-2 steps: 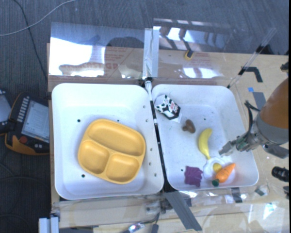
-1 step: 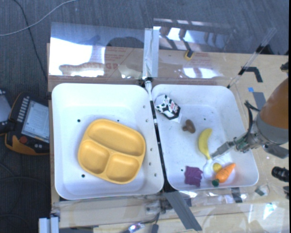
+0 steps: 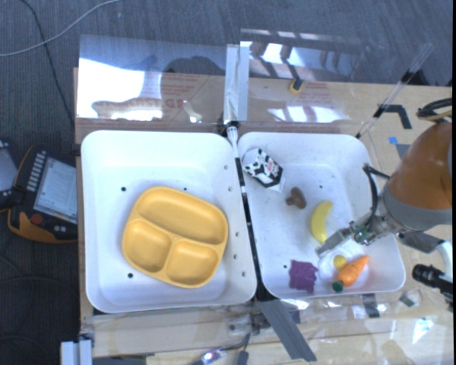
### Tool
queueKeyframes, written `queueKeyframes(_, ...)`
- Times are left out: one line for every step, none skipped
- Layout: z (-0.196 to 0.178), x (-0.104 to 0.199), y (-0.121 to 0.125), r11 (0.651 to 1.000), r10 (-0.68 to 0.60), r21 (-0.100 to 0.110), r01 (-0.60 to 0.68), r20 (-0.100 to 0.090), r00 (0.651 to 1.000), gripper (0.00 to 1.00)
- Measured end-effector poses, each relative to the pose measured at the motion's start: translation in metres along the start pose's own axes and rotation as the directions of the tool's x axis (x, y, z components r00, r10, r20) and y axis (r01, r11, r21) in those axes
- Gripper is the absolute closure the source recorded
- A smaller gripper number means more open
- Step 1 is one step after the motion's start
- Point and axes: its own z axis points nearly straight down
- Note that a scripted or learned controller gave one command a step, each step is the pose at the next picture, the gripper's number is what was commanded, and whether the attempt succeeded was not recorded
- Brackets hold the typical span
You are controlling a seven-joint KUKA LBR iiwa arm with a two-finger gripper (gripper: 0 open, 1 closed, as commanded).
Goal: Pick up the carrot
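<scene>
The carrot [image 3: 354,270] is orange with a green stub at its lower-left end. It lies at a slant in the front right part of the right bin [image 3: 342,162], against a white and yellow fried-egg toy [image 3: 331,263]. My gripper [image 3: 351,236] hangs just behind the carrot and the egg toy, a little above them, on the grey wrist that comes in from the right. Nothing is visibly held in it.
In the right bin, a yellow banana [image 3: 321,220] lies left of the gripper. A brown lump [image 3: 296,198] and a black-and-white cow toy [image 3: 262,168] sit farther back, and a purple piece [image 3: 302,274] lies at the front. The left bin [image 3: 106,166] holds a yellow divided tray [image 3: 175,236].
</scene>
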Motion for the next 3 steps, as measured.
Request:
queueKeyframes(0.032, -0.027, -0.005, 0.996, 0.087, -0.01, -0.087, -0.011, 0.996, 0.0)
queueKeyframes(0.0, -0.007, -0.002, 0.998, 0.064, -0.001, -0.064, -0.002, 0.998, 0.0)
queueKeyframes(0.002, -0.018, -0.007, 0.992, 0.124, -0.001, -0.124, -0.002, 0.992, 0.0)
